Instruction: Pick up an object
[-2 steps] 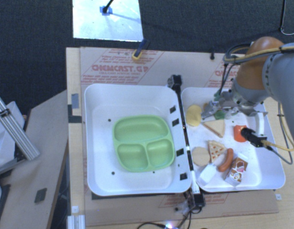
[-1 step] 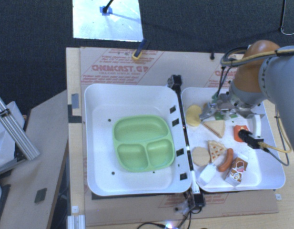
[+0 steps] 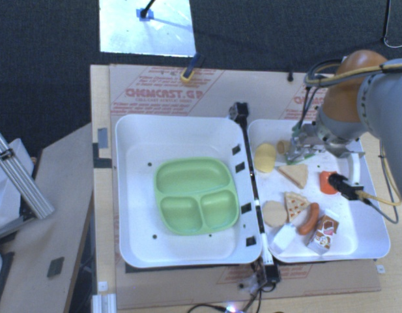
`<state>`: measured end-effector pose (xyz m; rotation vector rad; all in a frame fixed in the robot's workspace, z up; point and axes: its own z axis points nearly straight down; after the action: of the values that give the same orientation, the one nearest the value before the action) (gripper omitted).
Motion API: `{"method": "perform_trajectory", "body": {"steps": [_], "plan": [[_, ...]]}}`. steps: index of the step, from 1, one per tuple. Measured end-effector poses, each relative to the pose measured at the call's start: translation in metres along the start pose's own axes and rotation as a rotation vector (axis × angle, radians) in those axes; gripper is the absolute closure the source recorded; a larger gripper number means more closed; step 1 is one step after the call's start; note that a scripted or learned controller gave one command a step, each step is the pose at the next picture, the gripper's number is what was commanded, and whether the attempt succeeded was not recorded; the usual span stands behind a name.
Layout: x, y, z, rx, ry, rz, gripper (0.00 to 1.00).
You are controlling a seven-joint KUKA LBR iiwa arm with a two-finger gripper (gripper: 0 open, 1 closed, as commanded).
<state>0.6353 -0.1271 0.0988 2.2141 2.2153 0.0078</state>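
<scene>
My gripper [image 3: 294, 151] is low over the back of the right bin [image 3: 376, 240]. It sits just above a tan toast triangle [image 3: 293, 175] and to the right of a yellow lemon [image 3: 266, 157]. A small tan piece [image 3: 281, 147] lies against its left side. Further forward are a round cookie [image 3: 274, 212], a pizza slice [image 3: 294, 205], a sausage [image 3: 308, 218], a small carton [image 3: 323, 233] and a white piece [image 3: 283, 238]. An orange-red item [image 3: 327, 182] lies to the right, partly behind a black fitting.
The left bin [image 3: 132, 240] holds a green divided plate [image 3: 195, 195]. A black-clipped divider [image 3: 249, 181] separates the bins. The grey arm [image 3: 376, 103] and its cables cover the right bin's back right corner.
</scene>
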Motion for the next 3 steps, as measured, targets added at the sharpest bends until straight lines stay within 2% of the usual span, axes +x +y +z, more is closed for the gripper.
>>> {"method": "perform_trajectory", "body": {"steps": [2, 3], "plan": [[-0.003, 0.004, -0.129, 0.002, 0.002, -0.004, 1.00], [-0.003, 0.005, -0.126, 0.007, 0.002, -0.004, 1.00]]}}
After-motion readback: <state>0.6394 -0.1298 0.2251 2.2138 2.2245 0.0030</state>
